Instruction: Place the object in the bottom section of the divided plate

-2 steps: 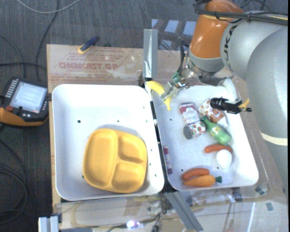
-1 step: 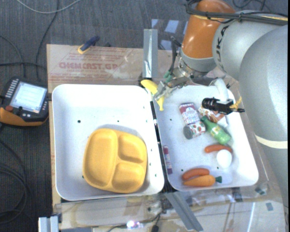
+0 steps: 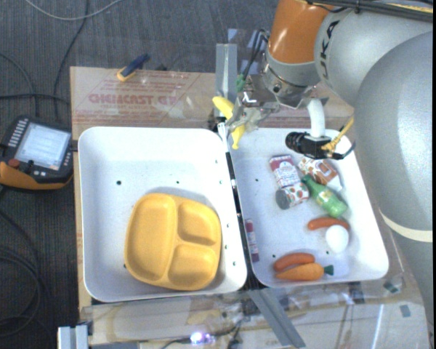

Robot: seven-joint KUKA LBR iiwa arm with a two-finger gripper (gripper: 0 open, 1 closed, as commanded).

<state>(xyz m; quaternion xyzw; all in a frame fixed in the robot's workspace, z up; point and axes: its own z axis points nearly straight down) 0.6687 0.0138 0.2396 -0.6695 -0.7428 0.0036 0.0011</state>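
Note:
The yellow divided plate [image 3: 174, 242] lies in the left bin [image 3: 109, 151], toward its front right. It has one large section on the left and two smaller ones on the right. My gripper [image 3: 236, 120] hangs over the back end of the wall between the two bins. It is shut on a yellow banana [image 3: 222, 107], whose ends stick out above and below the fingers. The banana is lifted off the bin floor.
The right bin [image 3: 265, 195] holds a red-labelled can [image 3: 282, 167], a second can [image 3: 293, 193], a green bottle [image 3: 327, 198], a sausage [image 3: 327, 223], a white egg [image 3: 337, 238], and a hot dog [image 3: 293, 259] beside a carrot [image 3: 302, 272]. A teach pendant [image 3: 33, 155] sits left of the bench.

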